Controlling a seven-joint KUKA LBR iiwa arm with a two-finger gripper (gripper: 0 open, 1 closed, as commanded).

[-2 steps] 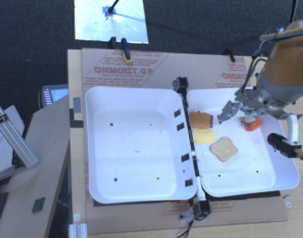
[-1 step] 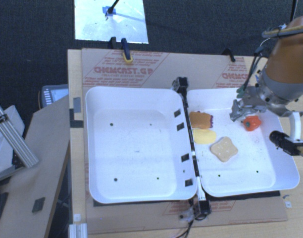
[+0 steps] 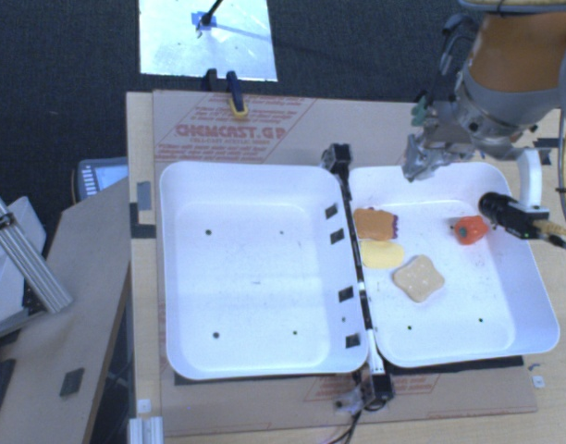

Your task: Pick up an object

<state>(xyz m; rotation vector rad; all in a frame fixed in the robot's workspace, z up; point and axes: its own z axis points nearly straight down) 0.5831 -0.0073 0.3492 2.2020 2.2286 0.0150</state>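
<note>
- We see the claw (image 3: 429,162) hanging above the far edge of the right bin (image 3: 519,326), below the grey wrist and orange band of the arm (image 3: 514,54); nothing sits between its tips, and we cannot tell whether it is spread or closed.
- In the right bin, near the divider, lies an orange block (image 3: 375,224), with a pale yellow piece (image 3: 383,254) touching its near side.
- Just nearer the camera rests a tan toast-shaped piece (image 3: 418,278).
- A small red-orange object (image 3: 468,230) lies toward the bin's right side, well apart from the other three.
- The left bin (image 3: 255,266) sits beside it on the desk (image 3: 89,340).
</note>
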